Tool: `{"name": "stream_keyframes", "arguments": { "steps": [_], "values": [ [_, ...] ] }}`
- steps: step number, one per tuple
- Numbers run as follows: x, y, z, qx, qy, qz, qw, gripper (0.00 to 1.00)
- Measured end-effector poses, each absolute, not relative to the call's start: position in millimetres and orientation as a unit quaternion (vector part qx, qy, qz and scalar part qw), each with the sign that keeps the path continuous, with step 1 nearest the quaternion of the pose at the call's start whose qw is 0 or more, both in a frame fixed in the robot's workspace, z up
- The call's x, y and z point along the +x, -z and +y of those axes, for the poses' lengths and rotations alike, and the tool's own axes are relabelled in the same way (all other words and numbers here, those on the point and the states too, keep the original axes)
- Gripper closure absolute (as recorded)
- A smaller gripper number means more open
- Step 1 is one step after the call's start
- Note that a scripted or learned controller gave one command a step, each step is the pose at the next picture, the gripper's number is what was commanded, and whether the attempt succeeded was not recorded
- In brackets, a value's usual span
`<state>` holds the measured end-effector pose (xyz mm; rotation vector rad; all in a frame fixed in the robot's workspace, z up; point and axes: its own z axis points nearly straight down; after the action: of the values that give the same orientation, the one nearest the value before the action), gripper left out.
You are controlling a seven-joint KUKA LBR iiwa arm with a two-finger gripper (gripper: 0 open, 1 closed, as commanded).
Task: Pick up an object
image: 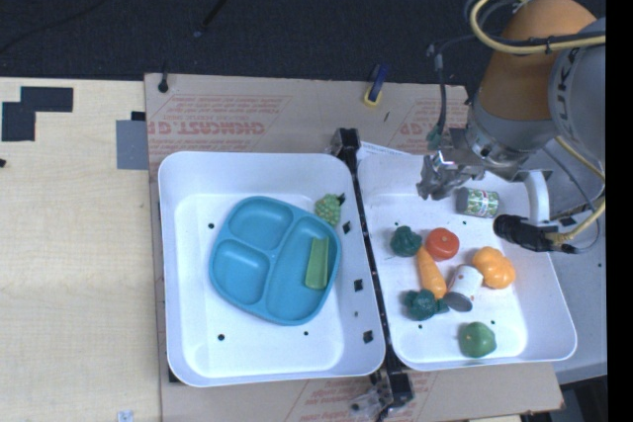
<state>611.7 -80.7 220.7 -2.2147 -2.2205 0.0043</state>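
Right of centre, the claw (436, 177) hangs over the right bin's (554, 336) upper edge; whether it is open or closed cannot be told. Below it lie a tomato (442, 243), carrot (429, 273) and orange (494, 268). Centre-left, a blue tray (259, 262) fills the left bin (188, 311).

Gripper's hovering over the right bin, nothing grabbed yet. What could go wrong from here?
1. The gripper sits near the right bin's back wall, apart from the toys; a straight descent would likely close on nothing.
2. The carrot, tomato and two dark green pieces lie crowded together, so the fingers may knock neighbours or pinch two.
3. The small can lies on its side and could roll away.
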Motion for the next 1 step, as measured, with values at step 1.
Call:
{"name": "stream_keyframes", "arguments": {
  "steps": [1],
  "values": [
    [578.4,-215.1,-41.6,-0.706,-0.0018,-0.708,0.003,1.00]
  ]
}}
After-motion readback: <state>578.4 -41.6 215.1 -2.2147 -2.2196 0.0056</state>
